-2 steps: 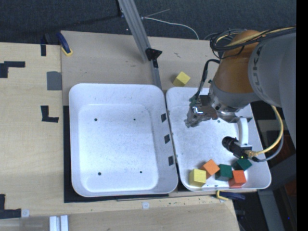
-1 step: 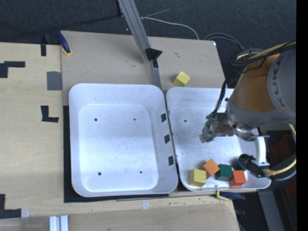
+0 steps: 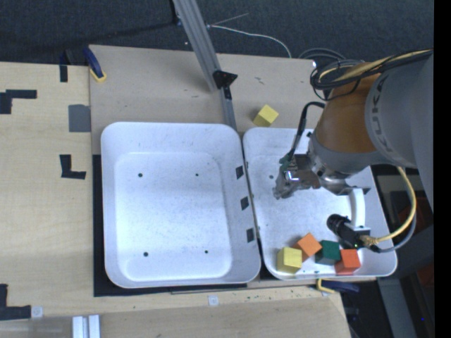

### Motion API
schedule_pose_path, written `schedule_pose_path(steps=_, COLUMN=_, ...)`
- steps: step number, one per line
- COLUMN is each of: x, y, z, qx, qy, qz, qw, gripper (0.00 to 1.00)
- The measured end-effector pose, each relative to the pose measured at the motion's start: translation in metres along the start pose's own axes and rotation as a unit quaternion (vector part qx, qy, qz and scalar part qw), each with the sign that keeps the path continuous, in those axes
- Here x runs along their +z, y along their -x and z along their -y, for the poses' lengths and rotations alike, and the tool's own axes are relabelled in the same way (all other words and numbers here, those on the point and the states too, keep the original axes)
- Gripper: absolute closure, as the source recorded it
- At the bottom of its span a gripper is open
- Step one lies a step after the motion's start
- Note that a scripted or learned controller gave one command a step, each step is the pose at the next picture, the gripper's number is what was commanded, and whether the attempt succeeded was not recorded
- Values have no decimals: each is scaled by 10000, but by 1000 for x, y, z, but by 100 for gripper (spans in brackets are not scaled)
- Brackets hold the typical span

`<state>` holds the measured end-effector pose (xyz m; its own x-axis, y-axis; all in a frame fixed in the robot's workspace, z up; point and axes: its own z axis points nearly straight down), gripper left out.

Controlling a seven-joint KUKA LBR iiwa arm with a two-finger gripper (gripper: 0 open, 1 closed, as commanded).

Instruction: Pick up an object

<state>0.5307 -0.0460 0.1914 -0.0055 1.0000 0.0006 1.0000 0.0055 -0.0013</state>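
Note:
My gripper (image 3: 287, 186) hangs over the middle of the right bin (image 3: 264, 150), just above its floor, under the grey arm with the orange band. No object shows between the fingers. At the bin's near edge lie a yellow block (image 3: 289, 258), an orange block (image 3: 309, 244), a green block (image 3: 330, 251) and a red-orange block (image 3: 349, 260), all well below the gripper in the view. Another yellow block (image 3: 266, 115) sits on the bench outside the bin, past its far rim.
The left bin (image 3: 113, 189) lies beside the right one, with a shared rim carrying small black clips. A grey metal bar (image 3: 204, 41) slants down from the top to the bins' far edge. Cables trail at the arm's right.

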Motion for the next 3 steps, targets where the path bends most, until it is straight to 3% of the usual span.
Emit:
schedule_pose_path(steps=1, x=-5, y=-42, z=-10, qx=-4, qy=-2, qz=-4, qw=10000, gripper=100)
schedule_pose_path(steps=2, x=0, y=-6, z=-2, qx=40, qy=-11, qz=11, qw=10000, gripper=100)
schedule_pose_path(steps=3, x=-30, y=-46, z=-13, qx=1, qy=10, qz=-3, qw=10000, gripper=100)
